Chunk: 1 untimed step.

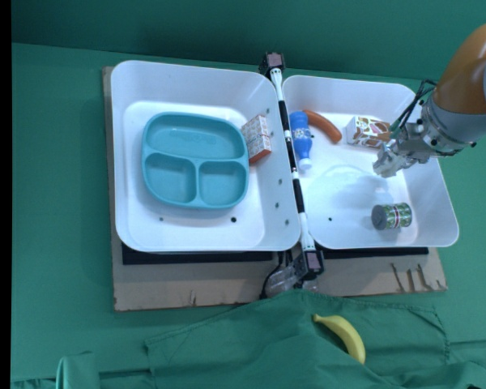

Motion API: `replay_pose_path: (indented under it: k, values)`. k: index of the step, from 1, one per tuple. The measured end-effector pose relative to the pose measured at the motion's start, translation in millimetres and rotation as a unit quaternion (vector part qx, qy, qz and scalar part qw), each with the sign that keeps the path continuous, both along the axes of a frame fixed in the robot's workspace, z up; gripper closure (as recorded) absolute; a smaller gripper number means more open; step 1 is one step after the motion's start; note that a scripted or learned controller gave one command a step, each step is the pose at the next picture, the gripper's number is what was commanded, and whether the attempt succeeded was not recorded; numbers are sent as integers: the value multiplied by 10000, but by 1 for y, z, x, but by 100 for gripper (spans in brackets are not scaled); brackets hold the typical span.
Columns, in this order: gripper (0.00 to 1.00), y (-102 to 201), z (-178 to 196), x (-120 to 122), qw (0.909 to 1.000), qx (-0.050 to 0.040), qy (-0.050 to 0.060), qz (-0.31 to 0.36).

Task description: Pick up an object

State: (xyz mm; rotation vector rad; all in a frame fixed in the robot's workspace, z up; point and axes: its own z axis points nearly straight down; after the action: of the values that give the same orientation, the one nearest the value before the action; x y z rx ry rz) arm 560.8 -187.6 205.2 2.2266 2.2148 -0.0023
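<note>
Our gripper point(386, 167) hovers in the right bin point(437, 235), the can point(391, 215) at its six o'clock, likely lining up. We cannot tell its opening or whether it holds anything.

A small can point(391, 215) lies sideways in the right bin point(437, 217).

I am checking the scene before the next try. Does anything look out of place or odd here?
Yes. A yellow banana lies outside both bins, on the rumpled green cloth at the front of the bench. In the right white bin, a small metal can lies on its side.
</note>
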Motion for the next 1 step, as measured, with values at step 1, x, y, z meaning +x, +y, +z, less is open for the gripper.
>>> replay_pose_path:
  k: [1]
  values:
    - [0,0,0,2,10000,-4,-16,6]
